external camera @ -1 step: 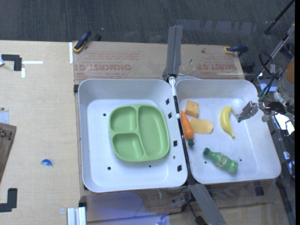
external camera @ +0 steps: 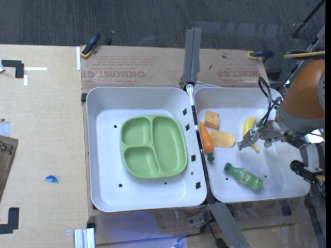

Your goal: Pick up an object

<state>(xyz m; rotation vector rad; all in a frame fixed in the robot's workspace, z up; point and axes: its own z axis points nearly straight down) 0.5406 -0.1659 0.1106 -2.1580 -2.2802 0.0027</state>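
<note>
The bench (external camera: 41,138) is pale wood, with brown cardboard (external camera: 134,68) behind two white bins and dark carpet (external camera: 129,9) beyond. The left bin (external camera: 98,154) holds a green plate (external camera: 153,146). The right bin (external camera: 274,182) holds a banana (external camera: 249,125), a carrot (external camera: 207,140), a bottle (external camera: 244,176) and two yellow pieces. The arm (external camera: 305,94) reaches in from the right, and its gripper (external camera: 248,141) is low, just beside the banana. I cannot tell how far it is open.

— What sort of place is this?
— A robotics lab: a plywood bench (external camera: 41,138) on grey carpet (external camera: 129,12), two white bins (external camera: 95,154) at centre, clamps (external camera: 90,44) at 11 o'clock, a robot arm (external camera: 305,94) at 3 o'clock.
</note>
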